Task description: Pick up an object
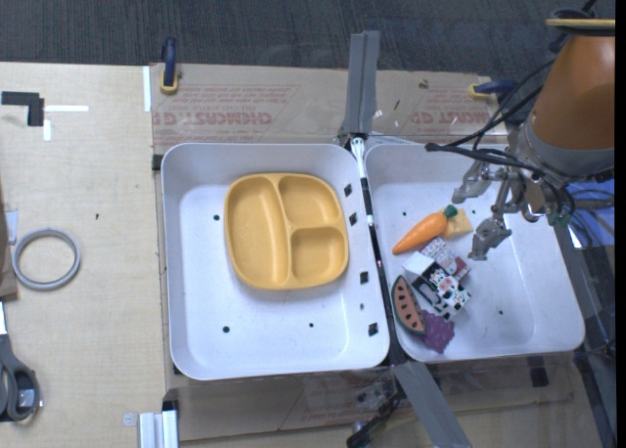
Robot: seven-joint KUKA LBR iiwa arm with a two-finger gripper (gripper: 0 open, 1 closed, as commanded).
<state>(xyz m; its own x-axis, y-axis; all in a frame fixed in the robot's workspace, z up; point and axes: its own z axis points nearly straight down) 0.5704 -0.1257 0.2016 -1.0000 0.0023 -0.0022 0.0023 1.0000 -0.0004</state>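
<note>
Claw [487, 209] hanging open, holding nothing, over right bin [548, 324], just beside carrot [422, 232]. Nothing lifted; grasp and lift remaining. Left bin [196, 338] holding yellow plate [287, 231].

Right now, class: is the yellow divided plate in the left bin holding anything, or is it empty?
Empty. All three compartments of the yellow plate show bare yellow; the toy carrot and the other toys lie in the right bin.

yellow divided plate [287, 231], orange carrot [422, 232] with green top, red watermelon slice [406, 305], purple scrap [437, 333], white bins [196, 270].
</note>
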